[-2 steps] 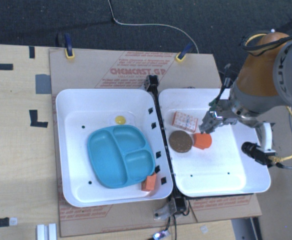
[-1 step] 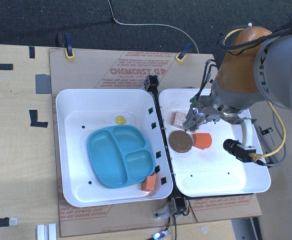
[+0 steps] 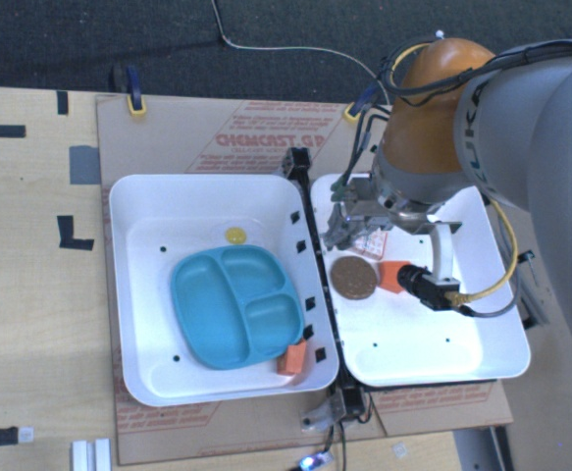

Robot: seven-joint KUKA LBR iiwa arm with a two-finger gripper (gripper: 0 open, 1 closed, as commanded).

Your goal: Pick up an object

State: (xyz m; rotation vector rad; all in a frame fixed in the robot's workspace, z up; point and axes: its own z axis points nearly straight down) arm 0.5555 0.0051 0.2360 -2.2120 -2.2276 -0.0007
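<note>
My gripper (image 3: 347,226) hangs low over the left part of the right bin (image 3: 442,361), close to the wall between the two bins. Just below it lies a brown round disc (image 3: 353,278), with a small orange piece (image 3: 391,276) touching the disc's right side. A white item with red print (image 3: 374,240) lies partly under the gripper. The left bin (image 3: 129,263) holds a blue divided plate (image 3: 234,304), a small yellow piece (image 3: 235,235) above the plate, and an orange block (image 3: 291,359) in the bin's near right corner. The gripper's body hides whatever is between its tips.
The arm's grey body and orange band (image 3: 433,77) cover the back of the right bin. A black connector with a yellow cable (image 3: 433,288) hangs beside the orange piece. Cardboard (image 3: 256,135) lies under both bins on the wooden bench.
</note>
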